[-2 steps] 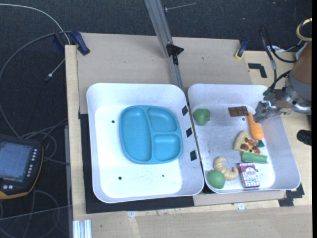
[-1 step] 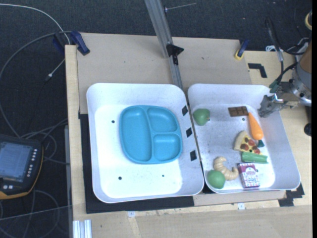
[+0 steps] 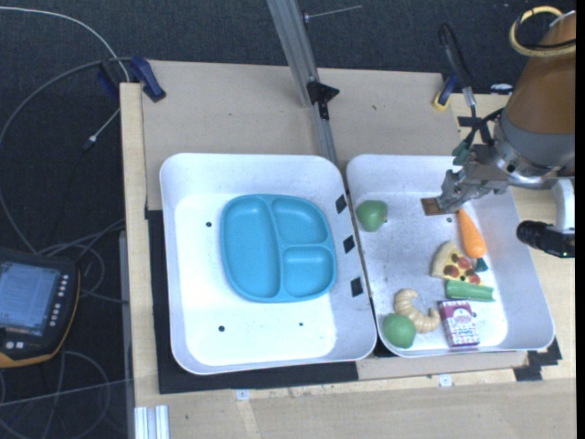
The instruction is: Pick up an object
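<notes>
Your arm [image 3: 541, 90] came in from the right, its orange band high over the far right corner of the desk [image 3: 228, 108] and the grey wrist angled down into the right bin [image 3: 402, 176]. The gripper [image 3: 454, 193] hung low over that bin's upper middle, close above the white floor. Whether it was released or clenched, you could not tell from this angle; nothing showed inside it.

The carrot [image 3: 472, 233] lay just beside the gripper, down and to the right of it, and you could not tell if the two touched. It was orange, tapered, lying on a slant. Right by the gripper's left side sat a small brown piece [image 3: 430, 206], too small to name.

Further off, a green lime-like fruit [image 3: 371, 215] rested near the bin's left wall. Below the carrot lay a pizza slice [image 3: 454, 262] with red toppings, then a green pepper-like piece [image 3: 470, 291], then a red packet [image 3: 460, 324]. A pale curled piece [image 3: 417, 310] touched a green round fruit [image 3: 398, 330] at the bin's near edge.

In the left bin [image 3: 196, 245] you had a blue divided plate [image 3: 277, 247], well apart from the gripper.
</notes>
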### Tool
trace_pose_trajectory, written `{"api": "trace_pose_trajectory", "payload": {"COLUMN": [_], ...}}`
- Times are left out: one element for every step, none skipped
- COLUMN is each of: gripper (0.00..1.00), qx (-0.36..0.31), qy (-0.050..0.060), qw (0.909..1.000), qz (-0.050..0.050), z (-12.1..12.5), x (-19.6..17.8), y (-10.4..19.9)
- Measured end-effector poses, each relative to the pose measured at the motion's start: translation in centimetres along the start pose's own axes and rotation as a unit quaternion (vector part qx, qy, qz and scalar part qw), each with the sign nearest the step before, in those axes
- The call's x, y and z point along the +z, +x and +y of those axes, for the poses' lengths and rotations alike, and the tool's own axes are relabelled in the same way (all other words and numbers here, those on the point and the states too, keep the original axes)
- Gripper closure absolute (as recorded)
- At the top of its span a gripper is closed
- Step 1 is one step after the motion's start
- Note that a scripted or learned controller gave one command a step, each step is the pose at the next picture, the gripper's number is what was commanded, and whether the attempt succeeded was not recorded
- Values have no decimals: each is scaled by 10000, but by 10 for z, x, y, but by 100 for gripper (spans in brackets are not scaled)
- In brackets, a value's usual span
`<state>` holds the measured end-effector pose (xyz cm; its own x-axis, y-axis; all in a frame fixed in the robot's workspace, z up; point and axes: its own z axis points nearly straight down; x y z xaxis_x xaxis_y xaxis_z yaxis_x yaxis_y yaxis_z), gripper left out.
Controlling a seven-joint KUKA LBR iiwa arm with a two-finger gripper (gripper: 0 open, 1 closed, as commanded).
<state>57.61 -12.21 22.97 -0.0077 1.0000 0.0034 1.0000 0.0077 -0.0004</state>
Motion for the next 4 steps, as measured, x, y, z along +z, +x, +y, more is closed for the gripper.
{"api": "trace_pose_trajectory", "payload": {"gripper": [100, 100, 100, 100], "qx": [1, 5, 3, 3], "qy": [-21, -13, -18, -23], "qw": [10000, 10000, 10000, 10000], "qz": [-5, -8, -5, -3], "z": [19, 40, 54, 81], "x": [-11, 1, -7, -13], "y": [55, 105, 162, 217]}}
